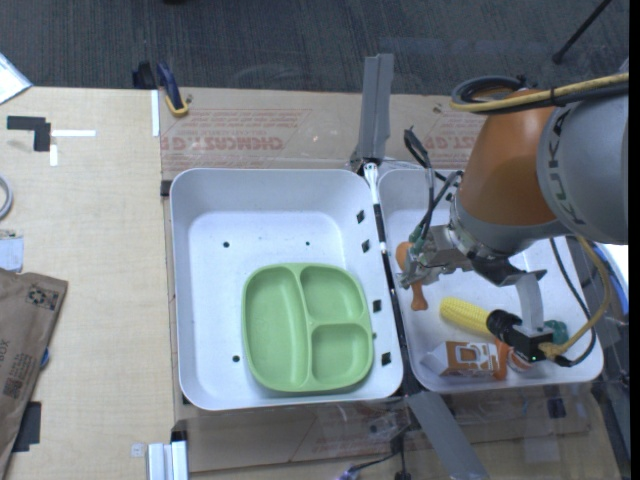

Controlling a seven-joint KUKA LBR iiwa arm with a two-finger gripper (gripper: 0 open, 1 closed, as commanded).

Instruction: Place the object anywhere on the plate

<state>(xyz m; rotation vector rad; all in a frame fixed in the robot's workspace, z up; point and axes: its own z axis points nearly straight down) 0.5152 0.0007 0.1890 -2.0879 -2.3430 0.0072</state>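
A light green plate [306, 325] with three compartments lies in the left bin [200, 268], toward its front, and nothing rests on it. My gripper [418, 270] is low over the left side of the right bin [590, 368]. An orange object [418, 296] shows right at the gripper, with a rounded orange part [403, 253] just above it. The wrist hides how the gripper meets this object. A yellow corn cob [463, 314] lies to the right of the gripper on the bin floor.
An orange and white packet [475, 358] lies at the front of the right bin. The divider wall [385, 268] between the two bins runs just left of the gripper. The arm covers the back of the right bin.
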